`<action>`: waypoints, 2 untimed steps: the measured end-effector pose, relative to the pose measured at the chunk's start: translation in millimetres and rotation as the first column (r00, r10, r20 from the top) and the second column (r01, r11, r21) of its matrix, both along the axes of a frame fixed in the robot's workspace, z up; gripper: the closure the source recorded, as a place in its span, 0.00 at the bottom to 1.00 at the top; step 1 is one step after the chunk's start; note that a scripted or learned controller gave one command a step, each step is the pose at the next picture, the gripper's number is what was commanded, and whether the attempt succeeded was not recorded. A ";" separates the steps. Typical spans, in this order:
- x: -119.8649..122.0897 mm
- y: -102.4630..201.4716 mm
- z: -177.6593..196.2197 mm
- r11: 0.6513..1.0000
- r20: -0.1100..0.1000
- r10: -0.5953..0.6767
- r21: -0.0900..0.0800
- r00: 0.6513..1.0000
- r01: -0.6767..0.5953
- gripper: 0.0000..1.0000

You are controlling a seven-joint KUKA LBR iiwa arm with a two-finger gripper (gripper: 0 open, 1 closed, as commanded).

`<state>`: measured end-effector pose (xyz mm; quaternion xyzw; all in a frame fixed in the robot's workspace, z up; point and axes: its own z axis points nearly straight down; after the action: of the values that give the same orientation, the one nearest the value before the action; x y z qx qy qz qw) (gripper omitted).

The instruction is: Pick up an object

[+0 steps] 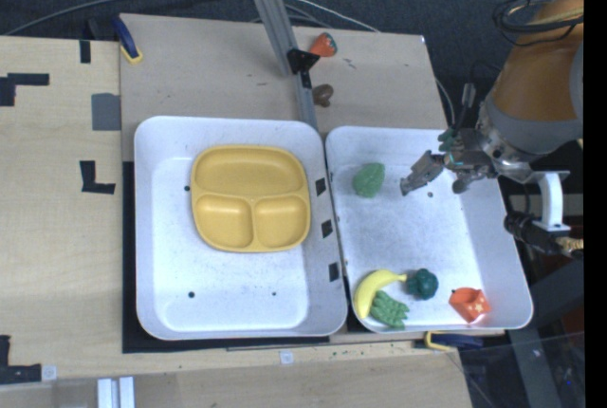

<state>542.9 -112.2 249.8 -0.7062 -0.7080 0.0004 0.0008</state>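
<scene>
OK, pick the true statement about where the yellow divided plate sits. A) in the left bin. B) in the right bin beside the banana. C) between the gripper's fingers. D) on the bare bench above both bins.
A: the yellow divided plate lies flat inside the left bin, while the banana lies in the right bin and the gripper hangs over that right bin, away from the plate.

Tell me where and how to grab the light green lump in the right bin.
Judging by its pose, grip the light green lump across its rounded middle, from straight above. It lies alone in the right bin, apart from the walls, with the gripper just beside it.
</scene>
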 end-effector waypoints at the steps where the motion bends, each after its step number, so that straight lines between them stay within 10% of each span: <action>1: 0.0 -0.1 0.1 1.000 0.000 0.000 0.000 1.000 0.000 0.00; 2: 8.8 -1.5 -52.2 1.000 -0.005 -0.001 -0.001 1.000 0.001 0.00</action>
<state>551.7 -113.8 197.6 -0.7067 -0.7075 0.0024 0.0022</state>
